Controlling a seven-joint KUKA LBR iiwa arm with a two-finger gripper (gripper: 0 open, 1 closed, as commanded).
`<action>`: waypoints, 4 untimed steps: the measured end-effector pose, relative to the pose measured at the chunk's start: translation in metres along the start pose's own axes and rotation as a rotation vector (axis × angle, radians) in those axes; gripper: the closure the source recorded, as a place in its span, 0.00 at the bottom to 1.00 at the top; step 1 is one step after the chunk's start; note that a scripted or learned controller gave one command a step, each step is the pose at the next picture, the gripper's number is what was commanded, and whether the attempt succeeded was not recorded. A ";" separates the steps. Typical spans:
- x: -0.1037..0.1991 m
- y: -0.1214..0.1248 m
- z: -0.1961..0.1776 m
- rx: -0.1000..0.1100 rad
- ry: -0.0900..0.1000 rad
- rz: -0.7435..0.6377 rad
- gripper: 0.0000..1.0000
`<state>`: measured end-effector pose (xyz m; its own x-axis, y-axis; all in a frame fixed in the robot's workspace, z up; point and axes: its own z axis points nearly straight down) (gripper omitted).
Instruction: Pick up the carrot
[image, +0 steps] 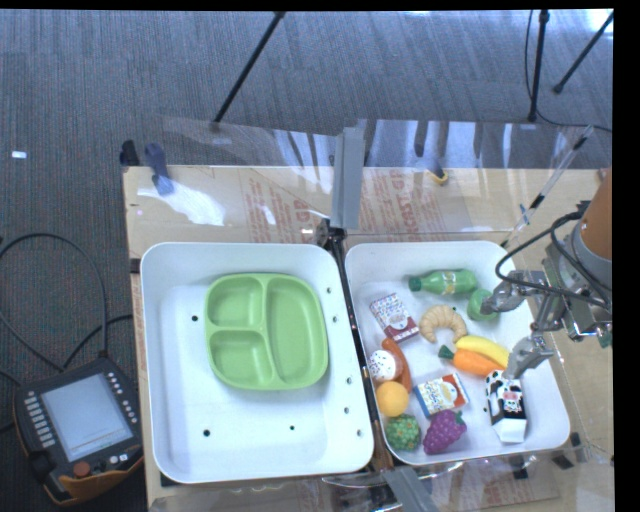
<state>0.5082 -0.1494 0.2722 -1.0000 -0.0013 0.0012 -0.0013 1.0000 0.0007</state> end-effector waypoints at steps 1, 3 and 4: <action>-0.046 0.010 0.151 -0.006 0.009 -0.215 0.00; -0.028 -0.022 0.185 -0.002 -0.001 -0.611 0.00; -0.030 -0.018 0.176 -0.004 -0.003 -0.619 1.00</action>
<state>0.5379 -0.1673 0.0967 -0.8139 -0.5809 -0.0035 -0.5810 0.8139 0.0042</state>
